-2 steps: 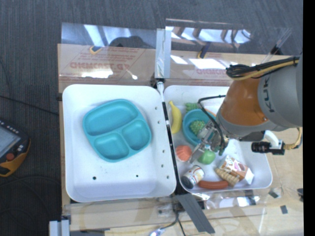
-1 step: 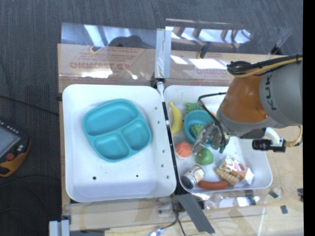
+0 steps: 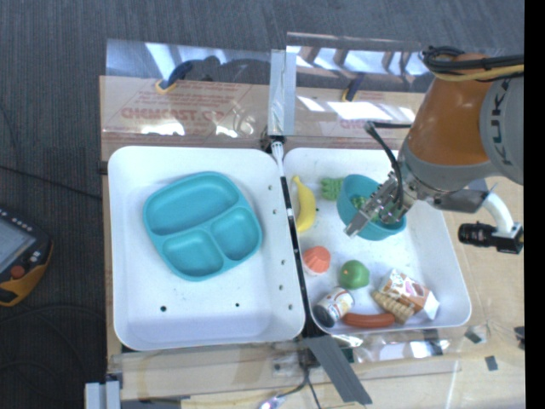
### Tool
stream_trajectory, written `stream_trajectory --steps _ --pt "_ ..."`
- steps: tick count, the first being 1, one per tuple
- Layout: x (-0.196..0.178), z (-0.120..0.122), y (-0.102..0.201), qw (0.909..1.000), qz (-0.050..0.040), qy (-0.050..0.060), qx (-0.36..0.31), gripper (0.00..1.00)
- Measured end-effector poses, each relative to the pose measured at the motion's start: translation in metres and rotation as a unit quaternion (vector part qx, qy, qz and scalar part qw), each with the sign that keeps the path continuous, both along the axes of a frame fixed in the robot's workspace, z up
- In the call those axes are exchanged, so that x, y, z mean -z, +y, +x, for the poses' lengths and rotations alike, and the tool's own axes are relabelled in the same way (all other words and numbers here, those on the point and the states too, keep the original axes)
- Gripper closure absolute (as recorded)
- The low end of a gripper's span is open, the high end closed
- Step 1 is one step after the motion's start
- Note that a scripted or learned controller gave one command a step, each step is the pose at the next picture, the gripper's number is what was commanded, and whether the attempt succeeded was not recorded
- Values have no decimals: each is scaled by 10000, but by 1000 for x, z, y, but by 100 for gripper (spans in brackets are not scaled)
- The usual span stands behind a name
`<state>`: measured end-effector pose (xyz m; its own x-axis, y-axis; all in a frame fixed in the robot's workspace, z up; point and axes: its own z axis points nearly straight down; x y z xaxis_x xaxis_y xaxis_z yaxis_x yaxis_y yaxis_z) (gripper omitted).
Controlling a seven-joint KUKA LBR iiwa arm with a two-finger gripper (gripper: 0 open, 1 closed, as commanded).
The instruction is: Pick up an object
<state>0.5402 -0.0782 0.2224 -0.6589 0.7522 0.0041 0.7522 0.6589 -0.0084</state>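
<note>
The grey two-finger gripper hangs low in the right white bin, fingers slightly parted and holding nothing I can see, right over the near rim of the small teal plastic bowl, just beside the yellow banana.

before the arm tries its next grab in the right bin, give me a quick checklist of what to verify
1. Tool is over the right bin: ok, it sits at the teal bowl.
2. Tool open or shut: cannot tell, its tip is too small and dark against the bowl.
3. Something already held: cannot tell.
4. Other targets lie apart with room around them: ok for the orange ball and the green ball.
5. Clutter at the near edge: not ok, the can, the sausage and the snack packet crowd together.
6. Banana reachable: not ok, it lies against the divider wall.
</note>
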Motion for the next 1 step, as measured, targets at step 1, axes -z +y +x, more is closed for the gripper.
stream_trajectory --steps 1 --pt "-10 42 27 9894 -23 8 1450 100"
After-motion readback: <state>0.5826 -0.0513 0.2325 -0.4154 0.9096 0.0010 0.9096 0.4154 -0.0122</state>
